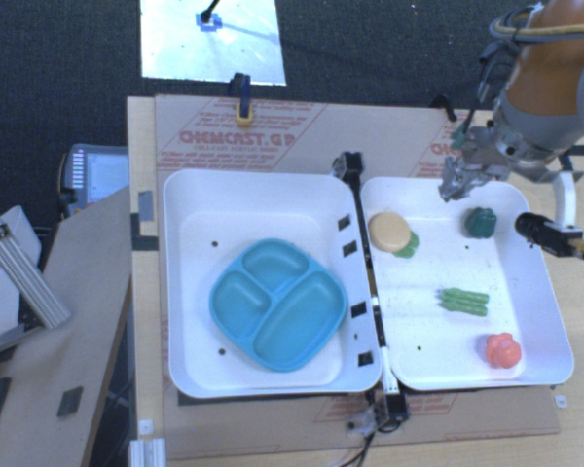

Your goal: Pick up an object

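- bench [273, 125] carries two white bins; the left bin [190, 261] has a blue divided plate [277, 305].
- right bin [535, 290] holds burger [390, 232], green beans [464, 302], dark green pepper [481, 223], pink toy [502, 350].
- gripper [455, 185] hangs over the far rim, nothing gripped; finger gap: cannot tell.
- risk: descending here, it would likely hit the rim and miss the pepper.

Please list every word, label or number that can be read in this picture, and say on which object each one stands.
"CHEMCAST GP": red print on the brown sheet under the white bins, behind the left bin.
Red print on the same sheet at the upper right, near the gripper: partly hidden, unreadable.
Red print along the sheet's front edge: too blurred to read.
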Action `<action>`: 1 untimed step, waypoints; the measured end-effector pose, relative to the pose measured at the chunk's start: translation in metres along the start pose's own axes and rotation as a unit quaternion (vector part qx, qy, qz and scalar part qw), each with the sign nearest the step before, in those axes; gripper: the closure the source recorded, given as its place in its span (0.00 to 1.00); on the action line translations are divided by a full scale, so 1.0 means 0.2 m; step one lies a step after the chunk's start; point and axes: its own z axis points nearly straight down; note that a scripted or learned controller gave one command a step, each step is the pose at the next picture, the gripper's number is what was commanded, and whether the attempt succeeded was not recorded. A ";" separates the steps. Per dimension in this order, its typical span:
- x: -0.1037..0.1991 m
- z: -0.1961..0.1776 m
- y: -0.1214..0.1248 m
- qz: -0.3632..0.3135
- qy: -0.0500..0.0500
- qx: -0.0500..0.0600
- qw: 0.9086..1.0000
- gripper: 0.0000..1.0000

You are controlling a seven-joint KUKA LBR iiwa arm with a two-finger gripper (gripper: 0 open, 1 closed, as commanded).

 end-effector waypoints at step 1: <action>0.26 0.00 0.06 0.000 0.000 0.000 1.000 1.00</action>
